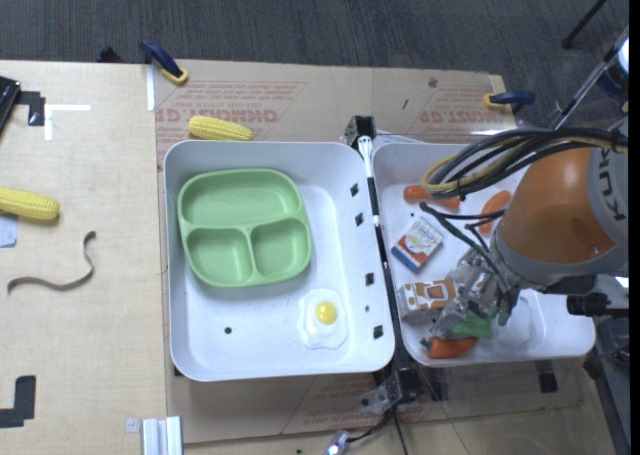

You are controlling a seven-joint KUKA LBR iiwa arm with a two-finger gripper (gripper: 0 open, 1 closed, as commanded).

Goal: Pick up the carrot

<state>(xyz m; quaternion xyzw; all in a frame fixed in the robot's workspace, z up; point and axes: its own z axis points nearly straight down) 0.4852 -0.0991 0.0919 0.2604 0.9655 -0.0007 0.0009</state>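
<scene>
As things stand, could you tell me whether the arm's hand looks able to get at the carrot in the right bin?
Probably yes. The hand hangs low in the right bin, close above the carrot at the near wall. A small carton lies right beside it and could crowd the approach.

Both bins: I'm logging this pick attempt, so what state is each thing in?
carrot: lying in the right bin, near its front wall, under the tool.
green plate: upright in the left bin, compartments bare.
fried egg: flat, yolk up.
small carton: lying flat.
</scene>
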